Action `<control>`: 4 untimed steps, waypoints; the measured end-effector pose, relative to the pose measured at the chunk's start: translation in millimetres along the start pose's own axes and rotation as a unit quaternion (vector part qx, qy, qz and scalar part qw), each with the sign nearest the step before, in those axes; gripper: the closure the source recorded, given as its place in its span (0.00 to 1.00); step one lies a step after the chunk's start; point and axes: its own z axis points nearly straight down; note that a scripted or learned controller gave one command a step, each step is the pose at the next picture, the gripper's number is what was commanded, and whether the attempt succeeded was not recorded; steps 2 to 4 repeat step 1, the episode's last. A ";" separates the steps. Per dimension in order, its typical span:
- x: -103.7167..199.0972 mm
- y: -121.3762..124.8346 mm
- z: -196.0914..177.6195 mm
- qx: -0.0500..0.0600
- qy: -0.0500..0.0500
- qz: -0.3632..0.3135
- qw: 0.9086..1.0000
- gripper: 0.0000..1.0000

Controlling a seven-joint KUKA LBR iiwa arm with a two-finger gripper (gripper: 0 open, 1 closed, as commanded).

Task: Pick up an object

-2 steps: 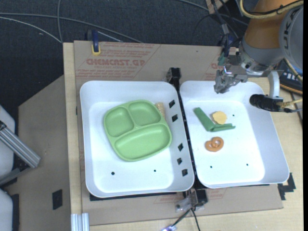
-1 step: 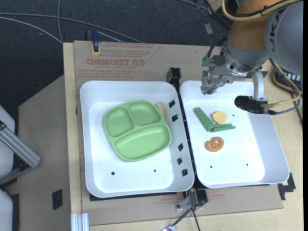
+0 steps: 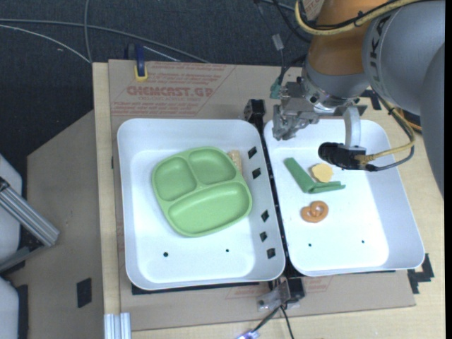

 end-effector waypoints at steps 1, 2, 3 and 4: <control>55.8 -14.6 19.0 0.001 0.000 0.000 1.000 1.00; 55.8 -14.6 19.0 0.001 0.000 0.000 1.000 1.00; 55.8 -14.6 19.0 0.001 0.000 0.000 1.000 1.00; 55.8 -14.6 19.0 0.001 0.000 0.000 1.000 1.00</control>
